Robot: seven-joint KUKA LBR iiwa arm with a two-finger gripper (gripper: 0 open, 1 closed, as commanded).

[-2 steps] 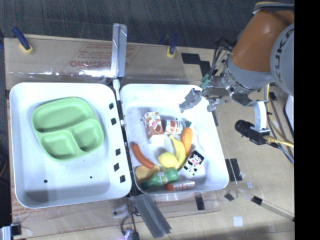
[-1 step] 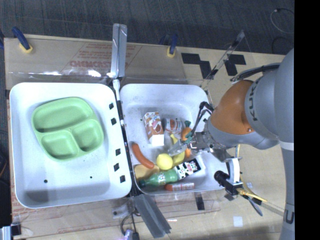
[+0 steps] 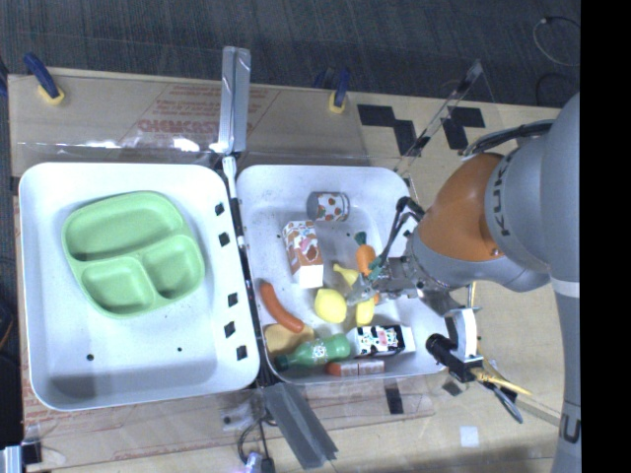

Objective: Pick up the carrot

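Note:
A small orange carrot (image 3: 365,257) lies in the right bin (image 3: 264,197), right of its middle, with a bit of green at its upper end. My gripper (image 3: 381,280) hangs low over the bin just below and to the right of the carrot, close to it or touching it. Its tip is among the yellow pieces (image 3: 363,311) there. The grey arm with its orange band (image 3: 463,220) reaches in from the right and hides the bin's right wall.
Crowded in the right bin are a can (image 3: 328,206), a small carton (image 3: 303,249), a lemon (image 3: 331,305), a long orange-red sausage (image 3: 279,306), a green bottle (image 3: 320,351) and a black-and-white box (image 3: 380,340). In the left bin (image 3: 39,294) lies a green divided tray (image 3: 133,251).

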